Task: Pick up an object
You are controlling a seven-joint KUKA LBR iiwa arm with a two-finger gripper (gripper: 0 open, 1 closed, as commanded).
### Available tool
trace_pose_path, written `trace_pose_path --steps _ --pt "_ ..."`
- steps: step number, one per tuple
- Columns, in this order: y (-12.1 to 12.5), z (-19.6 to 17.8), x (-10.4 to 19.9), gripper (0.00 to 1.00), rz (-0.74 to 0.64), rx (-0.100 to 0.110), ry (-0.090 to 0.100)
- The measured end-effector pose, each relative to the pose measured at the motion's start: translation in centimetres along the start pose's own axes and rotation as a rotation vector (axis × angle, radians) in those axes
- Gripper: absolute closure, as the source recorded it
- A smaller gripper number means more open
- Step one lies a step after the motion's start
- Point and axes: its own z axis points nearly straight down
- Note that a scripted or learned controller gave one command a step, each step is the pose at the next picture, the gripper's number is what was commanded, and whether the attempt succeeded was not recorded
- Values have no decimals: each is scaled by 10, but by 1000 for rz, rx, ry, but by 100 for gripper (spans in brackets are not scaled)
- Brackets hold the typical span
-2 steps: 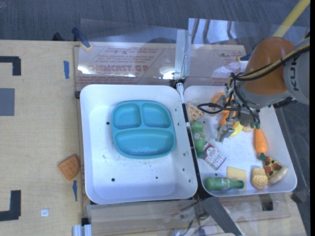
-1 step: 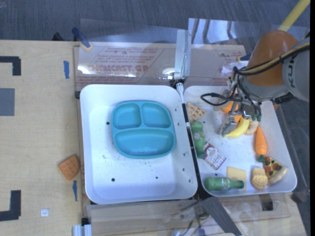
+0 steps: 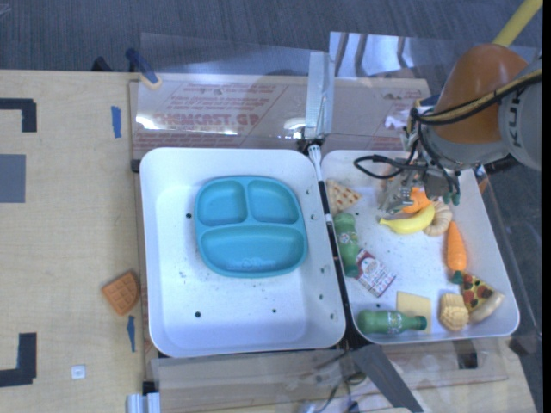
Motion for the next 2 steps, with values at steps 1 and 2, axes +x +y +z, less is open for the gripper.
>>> trace_pose_path --steps 1,2 --pt "15 -171 11 100 7 1 5" --pt "-51 7 55 100 -123 0 20"
